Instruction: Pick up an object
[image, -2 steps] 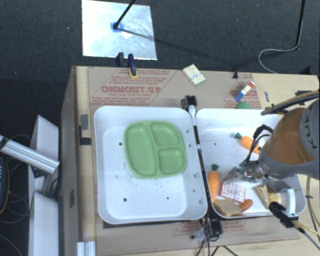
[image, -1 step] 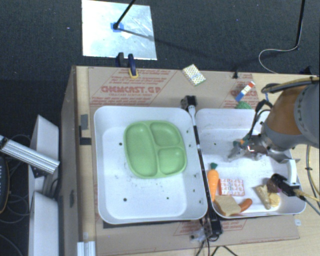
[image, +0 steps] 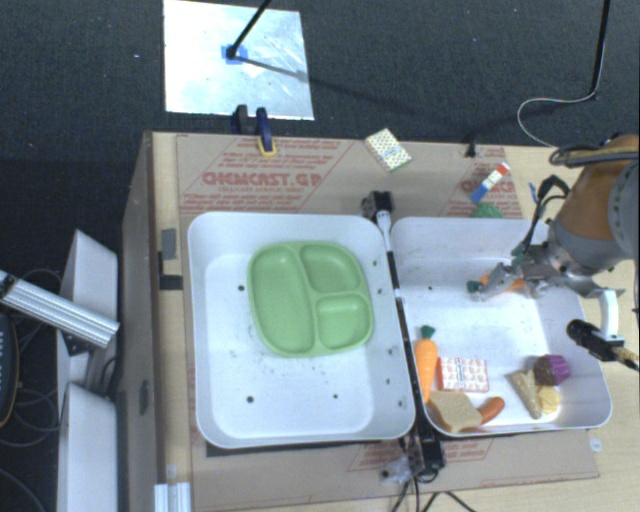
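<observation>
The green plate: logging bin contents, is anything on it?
Empty. All three compartments of the green plate show bare green; it lies flat in the left bin.

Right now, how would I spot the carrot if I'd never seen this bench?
Look at the right bin of the two white ones. Along its left wall, near the front, lies the carrot, pointing toward the front. It is plain orange with a small green top, longer than the bread slice and the red-patterned card beside it.

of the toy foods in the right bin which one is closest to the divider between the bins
The toy carrot, orange with a green top, lying against the right bin's left wall; the others sit farther right.
</observation>
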